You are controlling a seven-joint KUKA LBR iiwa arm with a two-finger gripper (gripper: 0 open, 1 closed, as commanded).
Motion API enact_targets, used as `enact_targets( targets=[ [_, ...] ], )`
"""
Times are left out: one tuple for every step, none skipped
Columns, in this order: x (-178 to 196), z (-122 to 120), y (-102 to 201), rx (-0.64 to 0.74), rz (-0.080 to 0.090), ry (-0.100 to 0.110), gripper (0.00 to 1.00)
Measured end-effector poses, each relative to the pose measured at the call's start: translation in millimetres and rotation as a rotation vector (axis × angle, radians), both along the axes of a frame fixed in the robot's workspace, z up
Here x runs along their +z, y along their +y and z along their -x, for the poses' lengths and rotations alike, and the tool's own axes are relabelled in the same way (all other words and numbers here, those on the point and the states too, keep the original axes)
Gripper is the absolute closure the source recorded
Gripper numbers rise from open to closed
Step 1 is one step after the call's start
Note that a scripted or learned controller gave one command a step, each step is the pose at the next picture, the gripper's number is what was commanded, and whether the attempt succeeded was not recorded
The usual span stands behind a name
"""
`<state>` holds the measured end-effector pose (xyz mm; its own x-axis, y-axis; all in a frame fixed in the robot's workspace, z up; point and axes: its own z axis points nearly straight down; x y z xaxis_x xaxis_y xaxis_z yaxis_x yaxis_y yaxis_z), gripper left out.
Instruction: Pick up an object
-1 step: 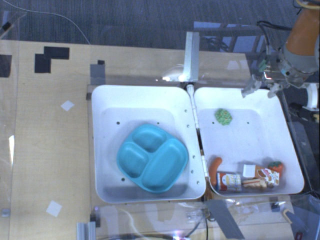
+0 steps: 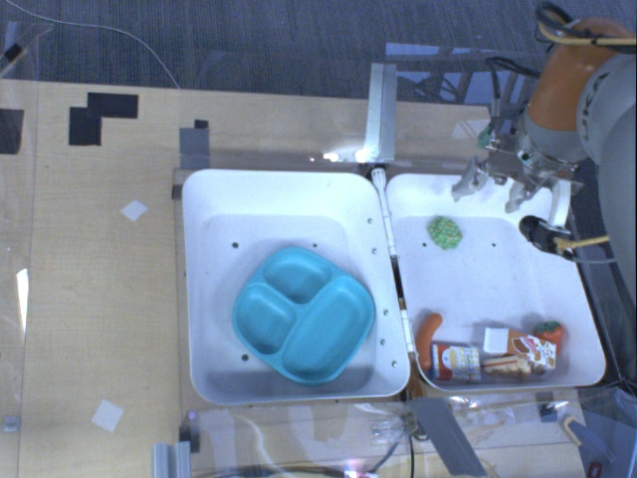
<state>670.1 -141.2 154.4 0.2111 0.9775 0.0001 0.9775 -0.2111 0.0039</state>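
Note:
My gripper [image 2: 488, 198] hangs over the far edge of the right bin [image 2: 557, 297], open, with nothing between its fingers. A small green knobbly ball [image 2: 445, 232] lies in that bin, a little below and left of the gripper and apart from it. Along the bin's near wall lie an orange carrot-like piece [image 2: 428, 334], a flat printed snack packet [image 2: 480, 363], a small white block [image 2: 495, 340] and an orange and green toy [image 2: 545, 338].
The left bin [image 2: 214, 267] holds a blue divided plate [image 2: 304, 314]. A metal post [image 2: 381, 113] stands behind the wall between the two bins. The grey arm with its orange band [image 2: 577, 88] reaches in from the upper right.

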Motion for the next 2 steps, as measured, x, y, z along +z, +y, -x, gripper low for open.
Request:
enact_targets(
  targets=[
    [-67.4, 5.0, 33.7, -0.018, 0.0, -0.002, 0.0],
    [-54.4, 2.7, 34.3, -0.013, 0.002, -0.008, 1.0]
  ],
)
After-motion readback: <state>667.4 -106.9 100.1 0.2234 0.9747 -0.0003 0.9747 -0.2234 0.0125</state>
